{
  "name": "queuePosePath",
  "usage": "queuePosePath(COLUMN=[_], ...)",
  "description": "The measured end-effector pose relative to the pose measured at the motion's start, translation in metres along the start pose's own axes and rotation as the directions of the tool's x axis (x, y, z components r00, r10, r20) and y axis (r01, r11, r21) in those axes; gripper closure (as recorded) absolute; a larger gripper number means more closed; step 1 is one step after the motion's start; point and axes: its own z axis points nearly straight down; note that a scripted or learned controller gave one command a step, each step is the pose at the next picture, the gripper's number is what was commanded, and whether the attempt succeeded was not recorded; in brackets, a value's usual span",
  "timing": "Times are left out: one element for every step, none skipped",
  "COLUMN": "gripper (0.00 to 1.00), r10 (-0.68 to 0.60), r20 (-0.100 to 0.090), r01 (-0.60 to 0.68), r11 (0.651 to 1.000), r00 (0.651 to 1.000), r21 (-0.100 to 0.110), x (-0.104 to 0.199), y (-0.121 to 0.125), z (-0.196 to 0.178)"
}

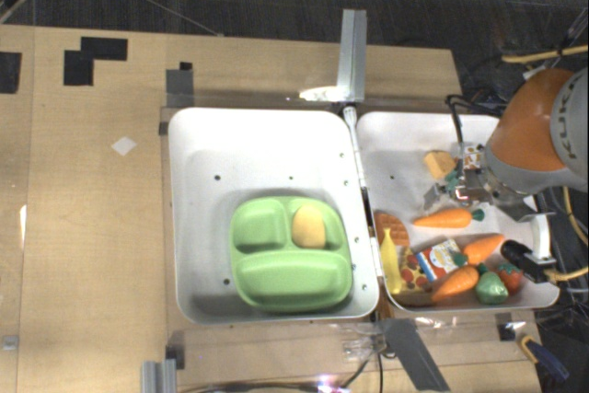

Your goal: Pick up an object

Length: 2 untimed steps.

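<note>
**Desk:** What does the overhead frame show?

**Photographer:** A grey arm with an orange band (538,120) reaches in from the right over the right-hand bin (396,138) on the bench (92,225). Its gripper (463,186) hangs just above a toy carrot (444,219) lying crosswise mid-bin. Whether the jaws stand wide or narrow, I cannot tell; the metalwork there is too small and cluttered to read, and nothing is visibly between them.

**Desk:** And the risks?

**Photographer:** Crowding, mostly. A tan block (439,164) sits just beside the gripper toward the bin's far wall. Nearer the camera, two more carrots (482,247), a printed packet (434,260), a banana (389,260) and a green vegetable (491,287) are heaped together, several touching. A descent slightly off could knock the carrot aside or catch the tan block instead. The carrot's tapered, smooth shape looks likely to slide out of a pinch near the tip.

**Desk:** The other bin?

**Photographer:** The left bin (202,152) carries a green divided tray (290,258) with a yellow egg-like piece (309,225) in its upper right compartment, well apart from the arm.
</note>
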Motion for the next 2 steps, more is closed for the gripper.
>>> queuePosePath(gripper=[0.0, 0.0], r10=[-0.015, -0.123], r20=[0.002, -0.002], r01=[0.015, 0.123], r11=[1.0, 0.992], r00=[1.0, 0.992], r21=[-0.003, -0.005], x=[0.001, -0.017], y=[-0.065, -0.065], z=[-0.002, -0.002])
